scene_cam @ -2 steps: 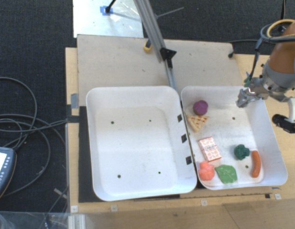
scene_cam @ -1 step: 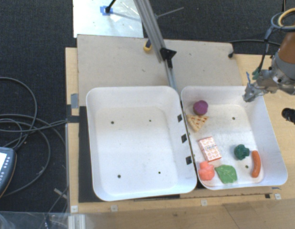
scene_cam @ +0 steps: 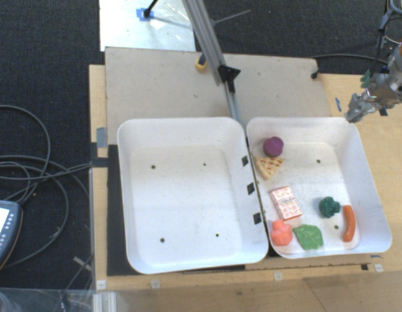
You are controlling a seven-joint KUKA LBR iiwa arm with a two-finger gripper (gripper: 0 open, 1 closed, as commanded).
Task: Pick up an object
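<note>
Two bins side by side on bench [scene_cam: 278, 77]. Right bin [scene_cam: 368, 174] holds seven small items, mostly along its near and left sides. Gripper [scene_cam: 354, 111] above right bin's far right corner.

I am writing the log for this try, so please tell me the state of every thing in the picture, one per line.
pincer: above the right bin's far corner, holds nothing
purple ball: lying free
waffle piece: flat
pink box: flat
orange-red toy: resting at near rim
green leaf: flat
dark green broccoli: lying free
sausage: lying lengthwise
right bin: holds all seven

Gripper [scene_cam: 354, 111] at the view's right edge, pointing down-left, nothing held
</note>
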